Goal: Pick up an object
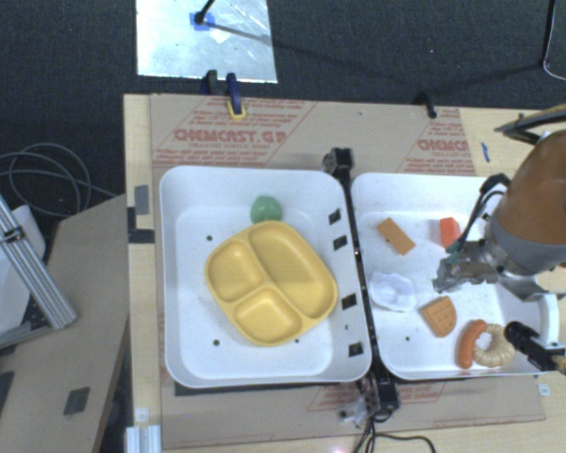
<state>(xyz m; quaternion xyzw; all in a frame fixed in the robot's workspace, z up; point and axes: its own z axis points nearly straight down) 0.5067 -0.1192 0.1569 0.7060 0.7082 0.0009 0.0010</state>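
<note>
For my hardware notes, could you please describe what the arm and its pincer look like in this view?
The arm has a rounded orange band above a grey wrist section. A black cable loops along its near side. The pincer is a dark grey metal assembly, small and angular.

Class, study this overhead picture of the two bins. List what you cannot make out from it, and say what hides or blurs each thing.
1. The gripper: dark and small in the camera view, so fingers open or shut cannot be told.
2. The red object: partly covered by the arm's cabling.
3. The green object: its lower part sits behind the yellow divided plate.
4. The pale item: washed out against the right bin; identity unclear.
</note>
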